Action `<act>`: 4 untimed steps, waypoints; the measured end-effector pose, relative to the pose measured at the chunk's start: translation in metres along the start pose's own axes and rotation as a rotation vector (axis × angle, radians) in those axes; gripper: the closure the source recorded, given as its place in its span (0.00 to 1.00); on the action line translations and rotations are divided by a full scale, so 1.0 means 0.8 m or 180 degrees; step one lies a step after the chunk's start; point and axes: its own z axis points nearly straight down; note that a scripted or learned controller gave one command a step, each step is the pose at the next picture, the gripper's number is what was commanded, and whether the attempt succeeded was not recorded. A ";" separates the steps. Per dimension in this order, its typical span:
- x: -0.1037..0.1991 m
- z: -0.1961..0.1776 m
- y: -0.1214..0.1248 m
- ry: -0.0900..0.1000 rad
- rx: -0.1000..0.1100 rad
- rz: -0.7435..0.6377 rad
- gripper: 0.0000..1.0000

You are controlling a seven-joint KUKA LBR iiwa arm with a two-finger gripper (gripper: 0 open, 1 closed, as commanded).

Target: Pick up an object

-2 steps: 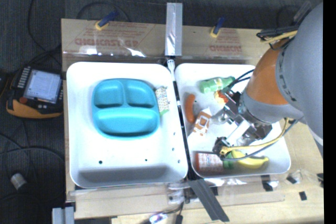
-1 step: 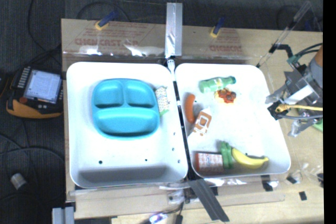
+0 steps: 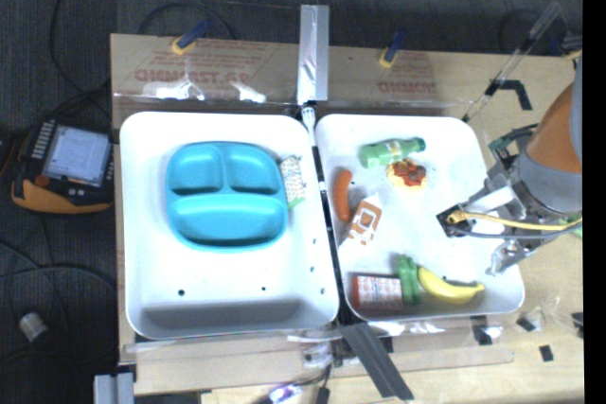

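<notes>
The right bin [image 3: 445,173] holds several things. At the back lie a green bottle [image 3: 391,150] and a small red and yellow piece [image 3: 408,172]. Along the left wall are an orange sausage-shaped piece [image 3: 342,191] and a small orange and white carton [image 3: 364,219]. Across the front lie a red-labelled can [image 3: 377,291], a green piece [image 3: 408,279] and a yellow banana [image 3: 448,288]. My gripper [image 3: 506,257] hangs over the bin's right rim, just right of and above the banana, with nothing seen in it.
The left bin [image 3: 151,298] carries a blue divided plate [image 3: 226,193] and a small white and green wrapped item [image 3: 292,179] by its right wall. A metal divider [image 3: 313,52] stands behind the bins. Clips and cables lie around the bench.
</notes>
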 end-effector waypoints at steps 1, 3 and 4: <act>-0.020 -0.121 0.067 0.0004 -0.0009 0.0260 0.00; -0.008 -0.153 0.026 0.0006 -0.0010 0.0259 0.00; -0.010 -0.182 0.035 0.0004 -0.0008 0.0210 0.00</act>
